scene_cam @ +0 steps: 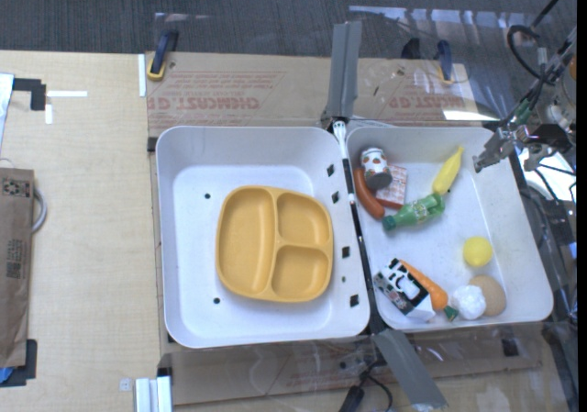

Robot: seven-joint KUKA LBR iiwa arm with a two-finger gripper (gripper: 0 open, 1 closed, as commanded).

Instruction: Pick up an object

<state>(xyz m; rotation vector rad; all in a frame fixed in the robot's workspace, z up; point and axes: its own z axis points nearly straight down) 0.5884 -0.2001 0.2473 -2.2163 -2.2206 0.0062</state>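
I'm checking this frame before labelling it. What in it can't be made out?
- Gripper, camera view: small and dark at the right bin's edge; finger state unclear.
- White ball: partly covers the tan egg-like thing behind it.
- Black-and-white packet: print too small to read.

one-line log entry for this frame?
phase: pre-pick | claw: over right bin edge, holding nothing | left bin: yellow plate

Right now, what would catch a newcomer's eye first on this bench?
The yellow divided plate, lying alone in the left bin. Next, the bright toy food scattered in the right bin: a yellow banana, a green bottle, a lemon and a carrot.
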